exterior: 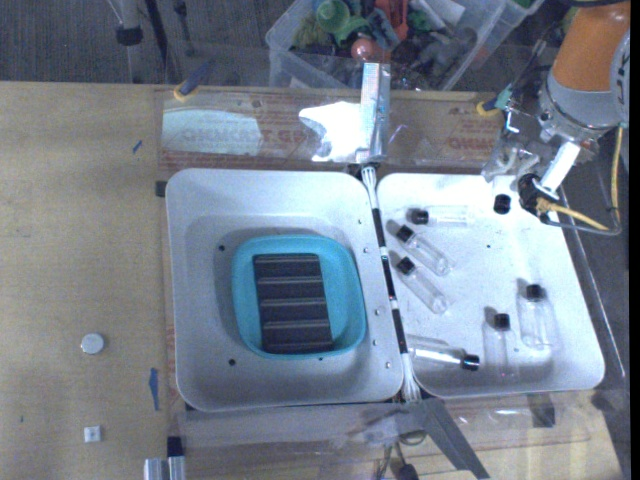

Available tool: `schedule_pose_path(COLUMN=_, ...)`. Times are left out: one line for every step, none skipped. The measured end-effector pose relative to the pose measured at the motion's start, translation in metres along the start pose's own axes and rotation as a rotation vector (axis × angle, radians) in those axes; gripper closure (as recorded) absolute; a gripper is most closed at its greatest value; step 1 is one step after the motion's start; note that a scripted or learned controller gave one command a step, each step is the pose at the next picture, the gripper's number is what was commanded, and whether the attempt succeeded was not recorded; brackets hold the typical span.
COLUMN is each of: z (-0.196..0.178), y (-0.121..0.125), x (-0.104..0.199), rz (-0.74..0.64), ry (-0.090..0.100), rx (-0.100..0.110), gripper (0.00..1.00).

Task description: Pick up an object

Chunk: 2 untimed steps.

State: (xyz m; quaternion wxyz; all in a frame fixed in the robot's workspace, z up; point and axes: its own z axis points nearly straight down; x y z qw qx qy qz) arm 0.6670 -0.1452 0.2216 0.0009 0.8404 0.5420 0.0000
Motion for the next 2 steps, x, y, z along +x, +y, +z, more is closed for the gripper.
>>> schedule_pose_path(z=-0.010, y=0.001, x=0.001, rz=-0.002, ry=-0.001, rx=-0.003, gripper=1.00)
schedule_pose_path(z=-0.021, y=0.001, x=0.002, rz=-0.003, ry=-0.002, rx=-0.006, gripper=1.00)
